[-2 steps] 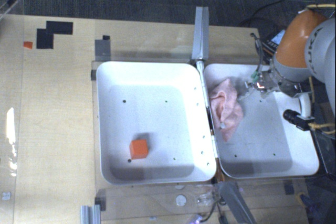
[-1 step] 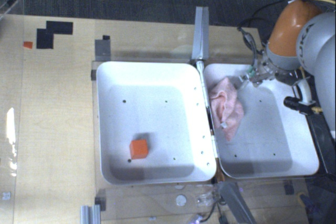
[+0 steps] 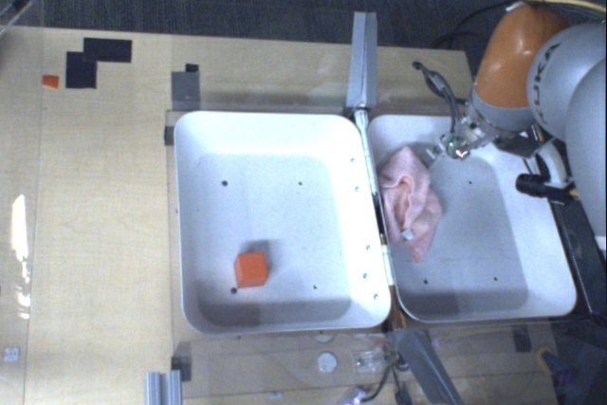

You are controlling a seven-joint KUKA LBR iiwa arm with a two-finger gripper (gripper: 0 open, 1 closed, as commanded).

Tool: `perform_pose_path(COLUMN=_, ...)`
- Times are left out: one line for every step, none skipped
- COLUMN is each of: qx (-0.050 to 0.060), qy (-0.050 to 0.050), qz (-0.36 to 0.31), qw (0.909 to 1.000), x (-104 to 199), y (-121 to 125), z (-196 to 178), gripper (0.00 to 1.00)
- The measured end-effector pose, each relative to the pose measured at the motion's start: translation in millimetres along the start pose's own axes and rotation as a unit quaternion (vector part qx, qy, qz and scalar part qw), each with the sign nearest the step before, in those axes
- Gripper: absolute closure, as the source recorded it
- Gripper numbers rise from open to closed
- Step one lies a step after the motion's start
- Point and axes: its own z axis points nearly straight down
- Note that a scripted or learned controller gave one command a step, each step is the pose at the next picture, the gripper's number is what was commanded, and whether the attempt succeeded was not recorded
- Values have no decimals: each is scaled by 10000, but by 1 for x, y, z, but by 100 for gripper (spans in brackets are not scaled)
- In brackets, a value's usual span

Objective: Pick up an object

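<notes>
Two shallow white bins sit side by side on the light wooden bench (image 3: 95, 232), separated by a grey metal divider rail (image 3: 363, 62) that runs up past their far edges. The left bin (image 3: 190, 204) holds one small orange block (image 3: 251, 269), resting on the floor near the front-left area, well apart from every wall but closest to the near rim. The right bin (image 3: 493, 299) holds a crumpled pink cloth (image 3: 411, 199), lying against the bin's left wall, just beside the divider, and stretching from the upper left corner toward the middle of that wall. The arm (image 3: 555, 81), grey with its orange band, enters from the right and hangs over the far edge of the right bin. The gripper (image 3: 455, 145) is at the bin's upper rim, just beside the upper right edge of the cloth; whether it touches the cloth cannot be told. Whether the pincer is open or closed cannot be told at this resolution. Nothing is visibly lifted clear of either bin floor. Black tape marks (image 3: 93, 60) and a small orange marker (image 3: 50, 82) lie on the bench at upper left.
</notes>
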Motion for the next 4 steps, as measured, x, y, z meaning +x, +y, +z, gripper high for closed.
perform_pose_path(qx=-4, qy=23, qz=-16, qw=10000, x=3, y=2, z=0, gripper=0)
perform_pose_path(qx=-6, qy=36, qz=-27, qw=10000, x=5, y=3, z=1, gripper=0)
perform_pose_path(qx=-146, qy=60, qz=-158, qw=9998, x=-30, y=-10, z=-51, gripper=0)
perform_pose_path(qx=-91, qy=-37, qz=-759, qw=9971, x=-11, y=1, z=-27, gripper=0)
